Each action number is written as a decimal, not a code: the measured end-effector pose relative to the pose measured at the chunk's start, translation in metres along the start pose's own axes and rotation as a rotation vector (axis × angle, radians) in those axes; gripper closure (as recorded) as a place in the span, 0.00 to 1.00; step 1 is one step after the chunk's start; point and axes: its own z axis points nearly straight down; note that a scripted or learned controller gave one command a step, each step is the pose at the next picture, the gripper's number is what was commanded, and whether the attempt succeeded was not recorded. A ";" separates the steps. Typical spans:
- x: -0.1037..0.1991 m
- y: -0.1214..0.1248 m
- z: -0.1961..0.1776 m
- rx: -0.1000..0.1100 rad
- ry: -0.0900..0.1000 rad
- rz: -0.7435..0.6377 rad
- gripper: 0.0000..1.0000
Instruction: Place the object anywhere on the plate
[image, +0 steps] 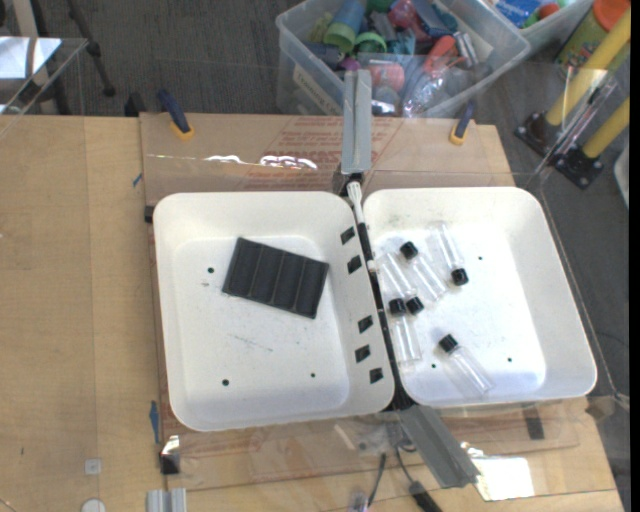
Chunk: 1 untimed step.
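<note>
The only print I can find is red lettering on the cardboard sheet (300, 150) above the bins, too glared and small to read. The vials and the plate bear no label I can make out.

The black plate (275, 277) lies flat in the left bin (190, 400), a little above that bin's middle. Its long axis runs from upper left to lower right at a slight tilt, and its grooves cross the short way.

The things to move, clear vials with black caps, lie scattered in the left half of the right bin (560, 300), well apart from the plate. One vial (452, 255) has its cap at the lower end and its body pointing up the frame. Another (462, 360) has its cap at the upper left and its body slanting to the lower right. A capped pair (403, 304) lies close together near the bins' shared edge, and one more cap (407, 250) sits above them.

Whether my fingers are spread or pressed together, I cannot tell.
</note>
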 end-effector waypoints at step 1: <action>0.001 0.001 -0.010 -0.003 -0.002 -0.003 1.00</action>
